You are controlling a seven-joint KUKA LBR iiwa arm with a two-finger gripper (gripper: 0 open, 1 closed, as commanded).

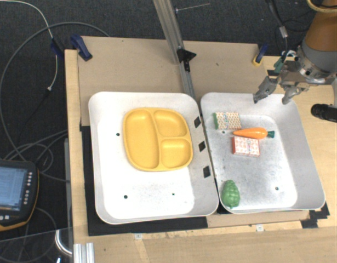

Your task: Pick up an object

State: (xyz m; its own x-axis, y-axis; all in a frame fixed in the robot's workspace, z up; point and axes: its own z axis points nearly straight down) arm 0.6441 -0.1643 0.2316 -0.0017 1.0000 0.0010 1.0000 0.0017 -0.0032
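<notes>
In the right bin (289,174) lie an orange carrot (250,133), a small patterned box (227,119) beside it, a red-and-white box (246,146) just below the carrot, and a green bumpy object (230,194) near the bin's front left corner. My gripper (275,95) hangs above the bin's far right edge, up and to the right of the carrot. Its two fingers are spread apart with nothing between them.
A yellow divided plate (157,138) rests in the left bin (110,196). A slanted metal pole (173,32) rises behind the gap between the bins. Blue clamps (80,47) sit at the bench's back corners. A pendant (12,193) and cables lie at left.
</notes>
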